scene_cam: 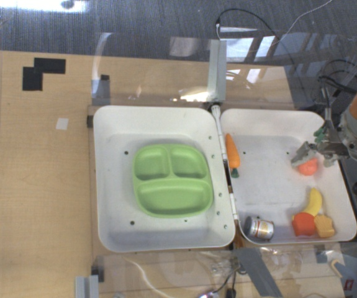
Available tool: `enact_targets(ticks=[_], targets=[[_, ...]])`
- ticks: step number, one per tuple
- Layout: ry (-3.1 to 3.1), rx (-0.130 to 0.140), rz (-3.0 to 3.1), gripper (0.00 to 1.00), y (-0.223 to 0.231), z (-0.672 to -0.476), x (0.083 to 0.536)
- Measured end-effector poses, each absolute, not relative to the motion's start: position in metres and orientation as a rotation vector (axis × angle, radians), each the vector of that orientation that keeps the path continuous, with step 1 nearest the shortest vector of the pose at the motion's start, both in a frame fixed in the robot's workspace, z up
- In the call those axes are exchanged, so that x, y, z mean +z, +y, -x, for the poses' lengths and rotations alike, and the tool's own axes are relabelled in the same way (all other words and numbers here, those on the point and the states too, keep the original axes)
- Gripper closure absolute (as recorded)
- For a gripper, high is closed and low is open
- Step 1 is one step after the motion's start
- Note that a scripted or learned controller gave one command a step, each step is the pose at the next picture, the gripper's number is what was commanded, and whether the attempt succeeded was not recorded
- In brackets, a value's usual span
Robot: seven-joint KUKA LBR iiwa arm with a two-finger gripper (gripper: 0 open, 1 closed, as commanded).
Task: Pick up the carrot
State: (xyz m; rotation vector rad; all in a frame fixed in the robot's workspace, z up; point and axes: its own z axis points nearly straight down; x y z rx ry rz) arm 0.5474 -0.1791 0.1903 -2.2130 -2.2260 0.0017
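Carrot [231, 152] lying lengthwise against the left wall of the right bin [271, 120], green tip toward the camera, well apart from the gripper [318, 149] hovering spread open, grasping nothing, over a pinkish-red piece [308, 166] near the right wall.

I was looking down on a robotics lab test cell, not a home kitchen. 2 shallow white bins [107, 166] sat side by side on a pale wooden bench [35, 185], framed by clear panels and grey metal brackets [218, 67]. Black tape marks [41, 72] dotted the benchtop, and loose cables [246, 17] trailed across the dark carpet behind. The food was plastic toy stock: a green divided plate [172, 180], a banana [315, 202], a small tin can [259, 228].
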Motion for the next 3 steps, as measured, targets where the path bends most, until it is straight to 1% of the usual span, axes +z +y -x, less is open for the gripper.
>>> enact_targets(ticks=[1, 2, 3], targets=[[-2.146, 0.002, 2.289, 0.00, -0.205, -0.486, 0.136], [-2.269, 0.000, 2.171, 0.00, -0.111, -0.487, 0.178], [-2.403, -0.009, 2.037, 0.00, -0.097, -0.502, 0.089]])
